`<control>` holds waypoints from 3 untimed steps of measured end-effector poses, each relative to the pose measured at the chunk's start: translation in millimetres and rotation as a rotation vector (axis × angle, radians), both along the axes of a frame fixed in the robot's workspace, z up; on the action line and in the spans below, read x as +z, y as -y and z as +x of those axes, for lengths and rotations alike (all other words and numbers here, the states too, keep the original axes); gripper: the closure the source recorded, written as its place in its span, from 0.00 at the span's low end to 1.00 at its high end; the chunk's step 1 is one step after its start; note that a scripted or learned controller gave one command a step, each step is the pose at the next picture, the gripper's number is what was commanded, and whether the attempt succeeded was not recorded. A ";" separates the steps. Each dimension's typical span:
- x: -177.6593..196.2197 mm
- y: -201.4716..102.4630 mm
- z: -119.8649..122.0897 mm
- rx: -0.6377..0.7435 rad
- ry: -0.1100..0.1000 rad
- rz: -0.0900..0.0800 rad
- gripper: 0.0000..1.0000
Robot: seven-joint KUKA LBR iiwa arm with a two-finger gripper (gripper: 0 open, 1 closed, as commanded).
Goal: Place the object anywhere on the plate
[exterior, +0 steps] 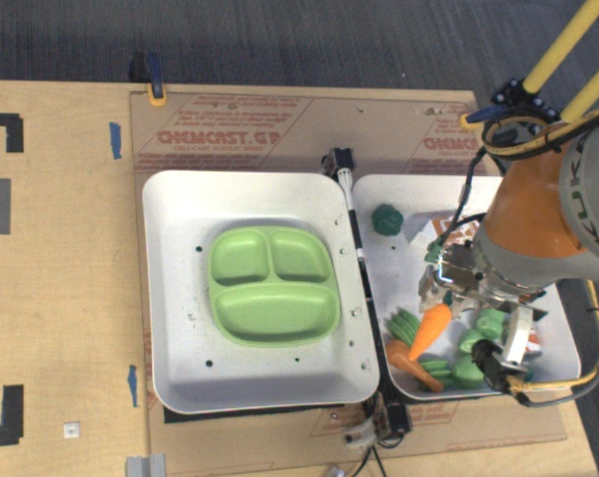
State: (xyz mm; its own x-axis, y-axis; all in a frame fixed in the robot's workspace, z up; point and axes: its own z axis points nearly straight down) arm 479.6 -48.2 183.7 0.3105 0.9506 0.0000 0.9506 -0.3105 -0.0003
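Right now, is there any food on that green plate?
No, the green plate in the left bin is bare; the toy carrot lies in the right bin.

Plate (273, 286) in left bin (170, 296) — toys (heaped) (433, 331) right.

Claw (456, 301) fingers hidden under wrist, toys (468, 351) partly covered by arm (537, 217), arm cut off at right edge
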 end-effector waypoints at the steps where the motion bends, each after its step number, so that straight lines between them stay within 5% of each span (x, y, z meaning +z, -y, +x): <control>1: 4.6 -55.9 41.3 -0.080 -0.001 0.002 1.00; 2: 23.7 -89.5 24.9 -0.012 -0.004 0.001 1.00; 3: 21.4 -119.0 49.0 0.310 0.003 -0.001 1.00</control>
